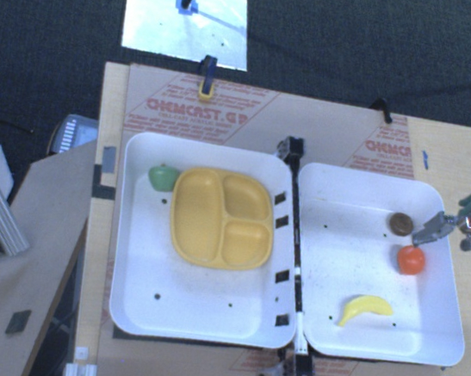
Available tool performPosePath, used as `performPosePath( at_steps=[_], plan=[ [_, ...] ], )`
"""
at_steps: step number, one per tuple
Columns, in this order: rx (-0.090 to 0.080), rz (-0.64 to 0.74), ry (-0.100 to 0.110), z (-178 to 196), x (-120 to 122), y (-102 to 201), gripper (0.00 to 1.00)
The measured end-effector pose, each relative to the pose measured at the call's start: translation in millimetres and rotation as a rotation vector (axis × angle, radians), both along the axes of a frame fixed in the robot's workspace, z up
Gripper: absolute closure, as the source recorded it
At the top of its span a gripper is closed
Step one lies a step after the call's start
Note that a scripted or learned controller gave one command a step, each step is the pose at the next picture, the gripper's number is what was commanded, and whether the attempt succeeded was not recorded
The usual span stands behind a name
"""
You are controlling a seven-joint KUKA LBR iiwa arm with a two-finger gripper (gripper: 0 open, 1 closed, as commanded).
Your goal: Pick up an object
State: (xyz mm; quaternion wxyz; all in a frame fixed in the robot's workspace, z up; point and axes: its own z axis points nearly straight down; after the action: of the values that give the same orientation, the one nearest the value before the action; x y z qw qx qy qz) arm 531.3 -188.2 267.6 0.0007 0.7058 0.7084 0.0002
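The claw (432,228) hangs over the right bin's (344,346) far right corner, and whether it is open or closed I cannot tell — nothing shows between its tips. Just left of it lies a brown disc (401,223); just below it, a tomato (410,260). Further down and left sits a banana (365,310). Far left — in the other bin (199,325) — a yellow tray (221,218) and an apple (162,177).
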Motion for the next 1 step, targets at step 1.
performPosePath(
  at_steps=[1],
  plan=[
    [0.001, -0.002, 0.002, -61.0, -2.9, 1.2, 0.00]
  ],
)
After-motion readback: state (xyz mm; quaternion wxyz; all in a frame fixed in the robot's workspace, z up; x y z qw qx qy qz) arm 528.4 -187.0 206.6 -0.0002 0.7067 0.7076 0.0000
